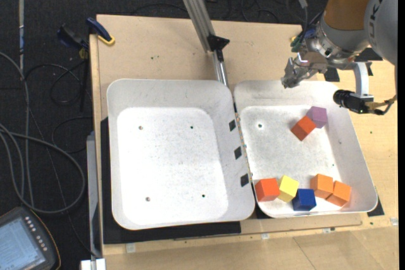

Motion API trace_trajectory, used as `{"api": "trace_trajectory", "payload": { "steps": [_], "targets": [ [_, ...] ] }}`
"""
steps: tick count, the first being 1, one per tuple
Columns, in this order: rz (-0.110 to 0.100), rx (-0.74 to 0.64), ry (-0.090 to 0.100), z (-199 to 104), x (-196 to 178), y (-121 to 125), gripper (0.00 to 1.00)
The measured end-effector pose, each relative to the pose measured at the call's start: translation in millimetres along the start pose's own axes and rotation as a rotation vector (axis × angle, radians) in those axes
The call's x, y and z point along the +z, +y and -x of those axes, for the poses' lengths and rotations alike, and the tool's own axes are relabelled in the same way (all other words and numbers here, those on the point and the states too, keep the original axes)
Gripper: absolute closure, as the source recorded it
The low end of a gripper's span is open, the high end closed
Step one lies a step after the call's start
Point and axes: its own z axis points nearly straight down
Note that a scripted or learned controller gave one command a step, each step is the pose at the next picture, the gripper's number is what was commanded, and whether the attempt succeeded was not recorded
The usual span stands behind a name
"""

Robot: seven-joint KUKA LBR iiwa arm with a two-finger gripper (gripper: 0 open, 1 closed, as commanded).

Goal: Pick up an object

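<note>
The right bin (354, 148) holds several small blocks. A purple block (318, 116) touches an orange-red block (303, 128) near its far side. Along its near wall lie an orange block (267, 189), a yellow block (288, 188), a blue block (304, 199) and two more orange blocks (323, 184) (340, 193). My gripper (292, 79) hangs over the far rim of the right bin, up and left of the purple block, with nothing seen between its fingers.
The left bin (126, 148) stands beside the right one, with black clips along their shared wall. A slanted metal pole (193, 0) crosses the bench's far side. A blue and yellow clamp (100, 30) lies at the far left corner.
</note>
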Motion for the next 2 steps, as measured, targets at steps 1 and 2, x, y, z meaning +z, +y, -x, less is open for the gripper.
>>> {"api": "trace_trajectory", "payload": {
  "steps": [1, 2],
  "targets": [
    [-0.002, 0.000, 0.001, -46.2, 3.9, -4.9, 1.00],
    [-0.003, -0.001, 0.001, -101.5, 12.8, -19.8, 1.00]
  ]
}}
